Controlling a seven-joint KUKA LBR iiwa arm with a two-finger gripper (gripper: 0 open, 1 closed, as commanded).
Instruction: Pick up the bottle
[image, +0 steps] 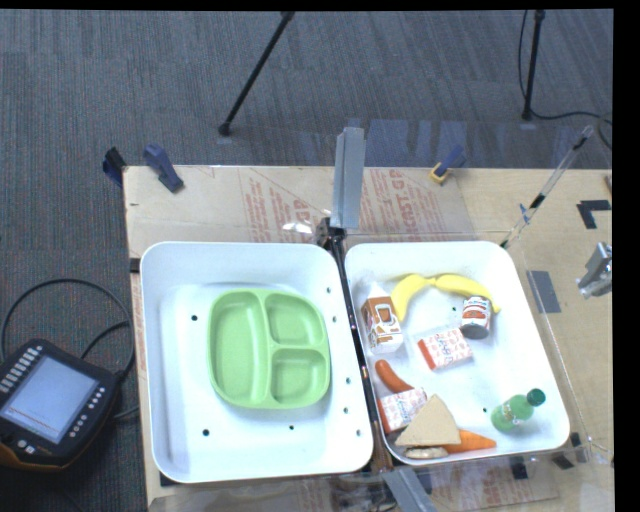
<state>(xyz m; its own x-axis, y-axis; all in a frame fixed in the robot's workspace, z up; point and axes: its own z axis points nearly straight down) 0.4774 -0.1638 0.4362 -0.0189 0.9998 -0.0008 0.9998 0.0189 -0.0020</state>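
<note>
Green Bottle, Near Right Corner: Light, Slick, Prone to Roll

Green, small, clear-plastic bottle (517, 410) with a paler green cap: lies on its side in the near right corner of the right-hand shallow white bin (520, 262), cap pointing up and to the right, toward the bin's right wall. Looks light and fairly stiff, probably smooth and slippery; being round-bodied, likely to roll or skid away if nudged from one side only. Best taken across the middle of the body, squeezed square to its long axis, not at the narrow cap end. Sits close to the wall, so little room on that side for a descent.

Just to the left, near but apart: tip of a slim orange carrot (472, 438), and beyond it a triangular brown sandwich wedge (432, 424). Farther up the bin, well apart: a small red-labelled jar (476, 318) and a curved yellow banana (440, 288). In the left-hand white bin (160, 300), a pale green divided plate (268, 348).

At the view's right edge, what appears to be the grey metal gripper (596, 270): hangs outside the right bin, beyond its right wall, well apart from the bottle and farther back. Cut off by the edge; spread or pressed together, cannot tell. Holds nothing visible. Approach not yet begun, by the look of it.
</note>
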